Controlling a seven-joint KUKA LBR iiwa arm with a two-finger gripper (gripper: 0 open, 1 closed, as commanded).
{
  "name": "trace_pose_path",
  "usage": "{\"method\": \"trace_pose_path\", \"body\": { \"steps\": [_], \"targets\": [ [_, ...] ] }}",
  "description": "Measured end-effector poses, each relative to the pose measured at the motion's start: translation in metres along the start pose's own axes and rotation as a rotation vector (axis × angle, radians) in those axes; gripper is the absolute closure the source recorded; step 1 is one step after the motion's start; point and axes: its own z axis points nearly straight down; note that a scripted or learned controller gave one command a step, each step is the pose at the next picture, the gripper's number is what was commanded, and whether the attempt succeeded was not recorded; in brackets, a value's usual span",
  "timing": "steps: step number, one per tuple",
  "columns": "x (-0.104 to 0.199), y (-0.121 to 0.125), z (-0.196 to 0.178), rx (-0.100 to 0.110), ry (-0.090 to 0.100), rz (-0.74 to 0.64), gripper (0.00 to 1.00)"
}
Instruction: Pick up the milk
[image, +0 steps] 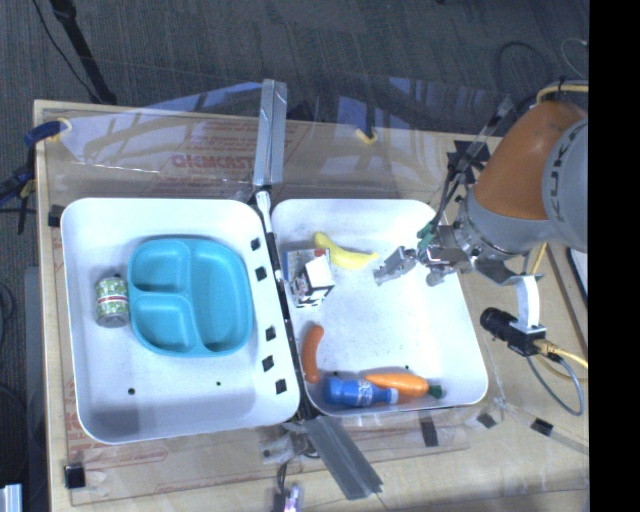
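Note:
The milk (311, 277) is a small white carton lying near the left wall of the right bin (450, 330), just left of a yellow banana (346, 257). My gripper (416, 267) hovers over the right part of that bin, to the right of the banana and well apart from the carton. Its two fingers (394, 265) are spread and open, and nothing is between them. The grey arm with its orange band (520, 170) comes in from the right.
The right bin also holds a sausage (312, 352), a blue bottle (352, 392) and a carrot (400, 382) along its near wall. In the left bin (150, 410) lie a blue divided plate (192, 295) and a small can (112, 300).

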Motion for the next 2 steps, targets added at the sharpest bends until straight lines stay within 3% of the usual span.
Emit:
{"method": "trace_pose_path", "body": {
  "steps": [1,2],
  "targets": [
    [-0.002,0.059,0.064,-0.002,-0.002,-0.036,0.0],
    [0.084,0.099,0.123,-0.012,-0.012,-0.198,0.0]
  ]
}}
